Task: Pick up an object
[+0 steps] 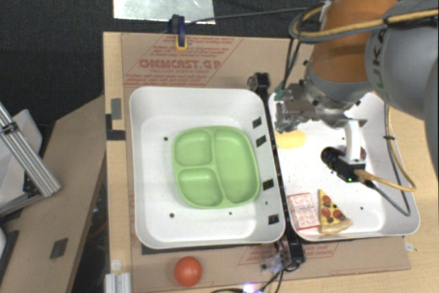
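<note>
Overhead, end effector (288, 121) hangs above yellow object (291, 140).

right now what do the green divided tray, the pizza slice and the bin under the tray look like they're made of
Green divided tray: looks like moulded plastic, smooth with a soft sheen along its compartment ridges.
Pizza slice: likely a toy of plastic or rubber; flat, bright colours and a thick tan crust, though the view is too coarse to be sure.
Left bin: apparently thin white plastic, matte, with rounded formed corners.
</note>
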You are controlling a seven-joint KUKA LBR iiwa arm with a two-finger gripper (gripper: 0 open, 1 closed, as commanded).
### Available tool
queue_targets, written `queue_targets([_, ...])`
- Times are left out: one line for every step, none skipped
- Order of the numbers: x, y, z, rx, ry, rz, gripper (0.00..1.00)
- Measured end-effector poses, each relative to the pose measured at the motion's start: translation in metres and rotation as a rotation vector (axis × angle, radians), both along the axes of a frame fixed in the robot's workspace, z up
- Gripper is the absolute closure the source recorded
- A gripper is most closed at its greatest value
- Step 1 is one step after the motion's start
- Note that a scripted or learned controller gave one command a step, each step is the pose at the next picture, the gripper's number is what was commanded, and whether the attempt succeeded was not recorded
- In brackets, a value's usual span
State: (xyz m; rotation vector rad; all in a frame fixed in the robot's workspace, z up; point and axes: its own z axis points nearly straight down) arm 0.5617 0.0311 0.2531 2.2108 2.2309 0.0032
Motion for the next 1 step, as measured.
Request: queue_targets([-0.0029,0.0472,-0.0054,0.000,0.001,0.000,1.00])
